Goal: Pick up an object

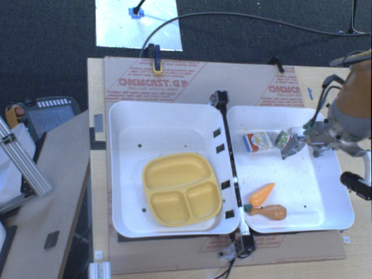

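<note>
The claw (289, 144) hangs low in the right bin (331, 214) beside the small carton (258, 140), seemingly lining up a grasp; its spread cannot be told

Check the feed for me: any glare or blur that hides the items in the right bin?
Camera view: even, soft light, faint shadows; white bins bright, not washed out; carrot sharp; gripper slightly smeared, blending with the carton.
</note>
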Motion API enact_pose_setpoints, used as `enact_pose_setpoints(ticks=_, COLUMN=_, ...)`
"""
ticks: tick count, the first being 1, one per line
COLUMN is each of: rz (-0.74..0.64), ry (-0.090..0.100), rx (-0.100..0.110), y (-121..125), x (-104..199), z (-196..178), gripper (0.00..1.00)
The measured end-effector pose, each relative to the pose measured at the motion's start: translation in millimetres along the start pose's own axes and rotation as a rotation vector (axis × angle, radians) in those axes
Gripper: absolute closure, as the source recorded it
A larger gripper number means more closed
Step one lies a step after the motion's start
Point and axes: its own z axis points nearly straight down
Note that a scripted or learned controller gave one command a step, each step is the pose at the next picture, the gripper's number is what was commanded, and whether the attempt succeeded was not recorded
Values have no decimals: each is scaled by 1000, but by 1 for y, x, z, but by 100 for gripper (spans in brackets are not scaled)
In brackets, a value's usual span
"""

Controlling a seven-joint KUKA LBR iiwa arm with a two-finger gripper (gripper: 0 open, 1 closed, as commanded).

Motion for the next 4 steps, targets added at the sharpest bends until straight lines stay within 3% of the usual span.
enact_pose_setpoints(ticks=1, rz=-3, ry=-2, rx=-12, y=3, x=0, z=-7, gripper=0)
enact_pose_setpoints(ticks=4, rz=-1, ry=-1, rx=-9, y=12, x=13, z=129, gripper=0)
